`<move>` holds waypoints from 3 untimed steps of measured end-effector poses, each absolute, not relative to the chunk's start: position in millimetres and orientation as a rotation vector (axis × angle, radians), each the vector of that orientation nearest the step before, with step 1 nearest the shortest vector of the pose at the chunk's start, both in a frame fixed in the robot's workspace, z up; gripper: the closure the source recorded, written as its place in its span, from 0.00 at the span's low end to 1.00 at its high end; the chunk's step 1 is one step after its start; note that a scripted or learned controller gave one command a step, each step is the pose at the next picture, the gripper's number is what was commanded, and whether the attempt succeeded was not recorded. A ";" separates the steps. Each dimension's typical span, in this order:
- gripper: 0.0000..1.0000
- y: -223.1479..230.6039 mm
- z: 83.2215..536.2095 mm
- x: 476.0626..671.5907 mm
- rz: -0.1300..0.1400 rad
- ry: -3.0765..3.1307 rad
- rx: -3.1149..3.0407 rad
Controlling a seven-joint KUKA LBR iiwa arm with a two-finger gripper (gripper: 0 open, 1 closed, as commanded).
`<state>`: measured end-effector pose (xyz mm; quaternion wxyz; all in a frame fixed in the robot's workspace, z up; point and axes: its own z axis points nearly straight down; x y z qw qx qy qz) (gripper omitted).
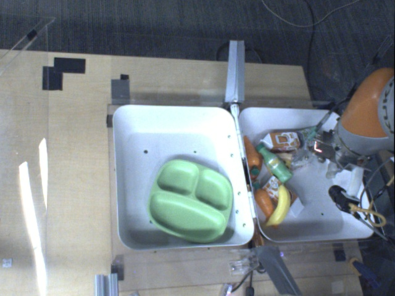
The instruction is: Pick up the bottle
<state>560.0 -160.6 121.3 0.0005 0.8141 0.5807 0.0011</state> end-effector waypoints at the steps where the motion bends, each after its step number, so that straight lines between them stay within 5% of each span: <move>1: 0.00 -187.7 88.4 537.5 0.010 2.168 2.261; 2: 0.00 -129.8 87.6 612.8 0.011 2.124 2.307; 3: 0.00 -121.5 86.1 655.5 -0.060 2.571 1.878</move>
